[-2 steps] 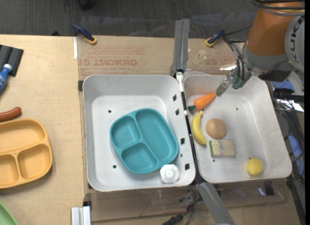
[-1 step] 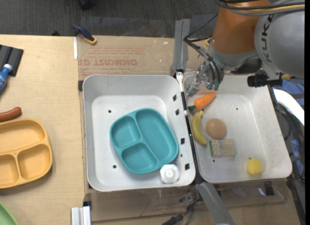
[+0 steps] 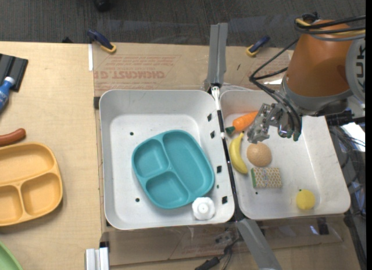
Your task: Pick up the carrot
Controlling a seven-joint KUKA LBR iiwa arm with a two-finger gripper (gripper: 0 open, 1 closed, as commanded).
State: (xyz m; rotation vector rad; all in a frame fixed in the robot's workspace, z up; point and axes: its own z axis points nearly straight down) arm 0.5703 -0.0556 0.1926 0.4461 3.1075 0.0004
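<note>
The carrot (image 3: pixel 244 120) is orange and lies near the back left corner of the right bin (image 3: pixel 325 164), just above the banana (image 3: pixel 236 153). My gripper (image 3: pixel 273 125) hangs over the right bin, just to the right of the carrot and above the brown egg-shaped object (image 3: pixel 259 155). Nothing shows between its fingers. The arm's orange band (image 3: pixel 319 60) sits behind it.
The right bin also holds a tan sponge (image 3: pixel 267 177) and a yellow lemon (image 3: pixel 306 200). The left bin (image 3: pixel 116 164) holds a teal divided plate (image 3: pixel 172 169) and a small white cap (image 3: pixel 203 208). A yellow tray (image 3: pixel 26 184) lies on the bench at left.
</note>
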